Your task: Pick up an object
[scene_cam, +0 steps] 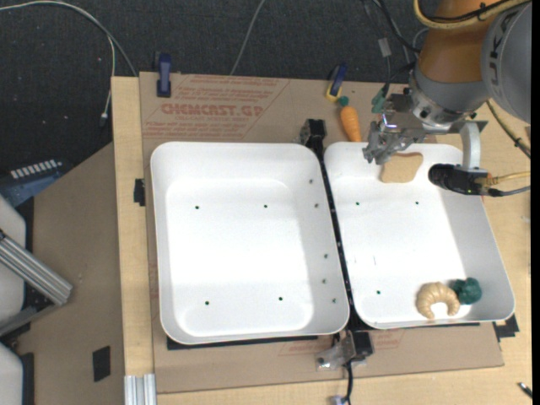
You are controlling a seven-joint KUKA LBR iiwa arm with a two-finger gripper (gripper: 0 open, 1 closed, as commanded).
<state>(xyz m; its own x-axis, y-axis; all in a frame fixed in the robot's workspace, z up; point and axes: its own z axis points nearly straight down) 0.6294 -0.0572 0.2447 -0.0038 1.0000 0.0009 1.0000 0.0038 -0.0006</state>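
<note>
1. The claw (381, 148) is seen over the far edge of the right bin (405, 243), hung from the grey arm (460, 49), which reaches in from the right. Whether the claw is open or closed cannot be told; its tips are too small and dark.
2. A tan bread-like piece (400, 170) is noted lying flat in the far part of the right bin, just beside the claw. Contact between them cannot be made out.
3. A pale croissant-shaped piece (439, 300) is found in the near right corner of the same bin, touched on its right by a small teal lump (467, 290). Both lie well apart from the claw.
4. An orange carrot-like piece (350, 125) is seen outside the bins on the cardboard-covered bench (211, 108), near the claw's left.
5. A black clip (314, 131) is set at the far end of the seam between the right bin and the left bin (245, 251).
6. Two blue clamps (164, 74) (337, 79) are fixed at the bench's far edge.
</note>
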